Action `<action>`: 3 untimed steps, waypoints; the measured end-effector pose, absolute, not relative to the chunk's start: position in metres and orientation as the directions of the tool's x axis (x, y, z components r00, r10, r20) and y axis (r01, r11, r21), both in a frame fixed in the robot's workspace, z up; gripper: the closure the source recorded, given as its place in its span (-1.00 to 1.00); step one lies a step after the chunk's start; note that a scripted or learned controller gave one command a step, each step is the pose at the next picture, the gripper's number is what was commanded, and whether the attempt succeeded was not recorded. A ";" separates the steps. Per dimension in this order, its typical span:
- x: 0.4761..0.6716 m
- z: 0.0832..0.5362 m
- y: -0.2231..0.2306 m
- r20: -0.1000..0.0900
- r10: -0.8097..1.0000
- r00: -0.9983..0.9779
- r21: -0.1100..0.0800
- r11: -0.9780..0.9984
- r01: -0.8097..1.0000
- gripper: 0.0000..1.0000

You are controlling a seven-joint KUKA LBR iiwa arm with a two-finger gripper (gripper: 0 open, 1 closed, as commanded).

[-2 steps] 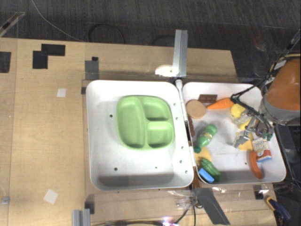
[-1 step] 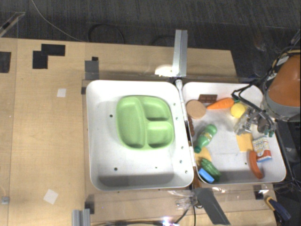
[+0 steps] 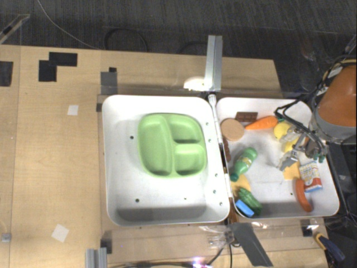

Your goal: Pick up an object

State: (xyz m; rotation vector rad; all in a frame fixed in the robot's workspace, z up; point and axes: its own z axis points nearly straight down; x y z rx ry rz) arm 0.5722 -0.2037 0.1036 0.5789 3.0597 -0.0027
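The pincer [image 3: 291,159] hangs low in the right bin [image 3: 268,204], near its right wall, among crowded toy food; whether it is released or clenched, I cannot tell. A green bottle [image 3: 244,163] lies toward the bin's open middle.

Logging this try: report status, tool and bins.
Tool low in right bin, among the toy food; grip state unclear. Nothing seen lifted. Carrot, green bottle, sausage crowd close. Green tray sits alone in left bin.
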 end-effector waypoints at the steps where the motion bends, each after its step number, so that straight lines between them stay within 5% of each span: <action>1: 0.571 0.089 -0.206 -0.013 0.415 -0.910 0.003 0.910 0.415 -1.00; 2: 0.576 0.104 -0.205 -0.028 0.409 -0.912 0.004 0.912 0.410 1.00; 3: 0.576 0.104 -0.205 -0.027 0.409 -0.912 0.004 0.913 0.409 -1.00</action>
